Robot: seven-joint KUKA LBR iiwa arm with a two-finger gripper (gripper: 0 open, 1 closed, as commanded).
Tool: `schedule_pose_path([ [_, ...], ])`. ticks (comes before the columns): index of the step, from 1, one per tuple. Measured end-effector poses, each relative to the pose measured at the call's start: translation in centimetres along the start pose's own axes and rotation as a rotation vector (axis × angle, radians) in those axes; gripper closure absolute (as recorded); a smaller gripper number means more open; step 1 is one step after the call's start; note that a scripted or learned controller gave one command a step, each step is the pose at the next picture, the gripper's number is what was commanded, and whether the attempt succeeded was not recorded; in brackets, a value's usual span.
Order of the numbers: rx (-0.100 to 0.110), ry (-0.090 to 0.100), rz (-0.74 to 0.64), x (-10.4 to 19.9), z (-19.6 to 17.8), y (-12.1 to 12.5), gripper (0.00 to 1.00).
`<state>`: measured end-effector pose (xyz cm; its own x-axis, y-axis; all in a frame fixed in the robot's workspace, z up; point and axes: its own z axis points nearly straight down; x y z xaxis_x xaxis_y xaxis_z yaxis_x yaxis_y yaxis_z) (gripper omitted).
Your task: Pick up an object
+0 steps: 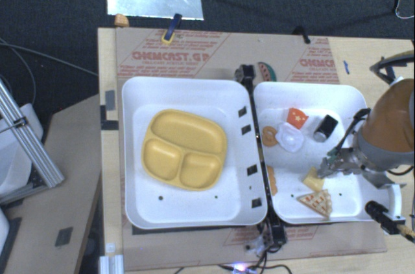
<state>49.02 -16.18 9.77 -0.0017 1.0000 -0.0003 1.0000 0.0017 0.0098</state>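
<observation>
The right bin (350, 96) holds several small items: an orange block (296, 116), a black cylinder (325, 127), a clear plastic piece (290, 137), a small round brown biscuit (269, 135), a pale yellow wedge (314, 181) and a pizza slice (316, 202). My gripper (332, 162) hangs low in the right bin, coming in from the right. It is just above and to the right of the yellow wedge, close to it or touching it. The arm's wrist hides the bin floor behind it.
The left bin (136, 104) holds a yellow divided plate (183, 149). Black clips line the wall between the bins (254, 137). The arm's grey and orange body (392, 130) covers the right bin's right side. Cardboard (194, 52) lies beyond the bins.
</observation>
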Motion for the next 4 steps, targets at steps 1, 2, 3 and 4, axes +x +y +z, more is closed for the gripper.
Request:
schedule_pose_path([
  [1,-0.006,-0.007,-0.001,4.9,0.9,0.1,1.0],
  [2,0.007,0.001,-0.003,7.6,-3.7,-0.2,1.0],
  [3,0.005,0.0,-0.004,7.5,-4.6,-0.1,1.0],
  [4,0.007,0.0,-0.003,9.9,-8.7,-0.2,1.0],
])
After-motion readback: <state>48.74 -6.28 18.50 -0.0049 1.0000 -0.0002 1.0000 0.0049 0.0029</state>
